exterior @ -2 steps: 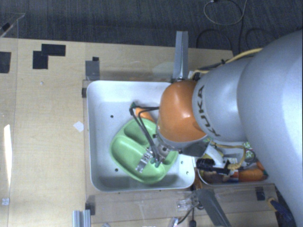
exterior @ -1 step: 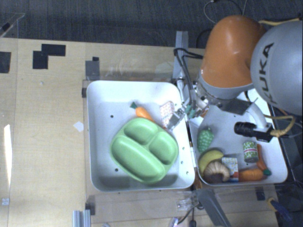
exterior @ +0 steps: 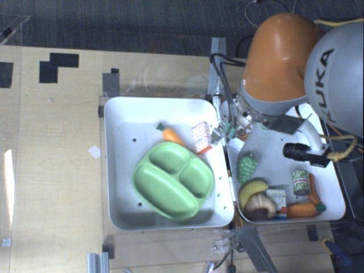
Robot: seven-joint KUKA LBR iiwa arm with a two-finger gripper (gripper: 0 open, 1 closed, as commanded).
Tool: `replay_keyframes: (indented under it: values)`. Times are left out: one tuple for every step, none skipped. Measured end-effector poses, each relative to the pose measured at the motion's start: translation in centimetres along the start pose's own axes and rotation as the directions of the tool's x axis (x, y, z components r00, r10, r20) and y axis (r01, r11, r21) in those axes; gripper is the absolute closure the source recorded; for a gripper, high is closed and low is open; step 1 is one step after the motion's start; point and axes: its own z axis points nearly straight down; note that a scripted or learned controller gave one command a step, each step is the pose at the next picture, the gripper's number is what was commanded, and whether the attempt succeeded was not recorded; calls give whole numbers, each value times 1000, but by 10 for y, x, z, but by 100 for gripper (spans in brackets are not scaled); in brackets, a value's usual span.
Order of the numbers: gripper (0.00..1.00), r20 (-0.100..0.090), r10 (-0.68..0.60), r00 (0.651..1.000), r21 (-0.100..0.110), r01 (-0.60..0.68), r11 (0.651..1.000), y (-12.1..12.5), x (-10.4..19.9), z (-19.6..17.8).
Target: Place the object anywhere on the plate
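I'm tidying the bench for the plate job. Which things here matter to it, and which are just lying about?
For the job:
- green plate, in the left bin
- claw, over the divide between the bins
- small white-and-red packet beside the claw, likely the object

Lying about:
- carrot beside the plate
- right bin: green bumpy piece, banana, can, second carrot

The large grey metal arm [exterior: 335,73] in the frame's upper right bears black "KUKA" lettering [exterior: 325,87] down its rounded casing. A glossy orange domed band [exterior: 278,53] sits left of it, above a grey wrist ring. Thin black cables [exterior: 224,81] trail along its left side.
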Motion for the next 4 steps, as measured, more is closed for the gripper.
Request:
replay_keyframes:
  values:
    - [100,-3,37,999,7,-37,999,33,-57,24]
    - [100,-3,93,996,7,-93,996,-15,-55,16]
    - [100,-2,-6,1000,4,6,1000,-24,-47,-64]
    - [100,-6,-169,986,6,169,986,-57,4,43]
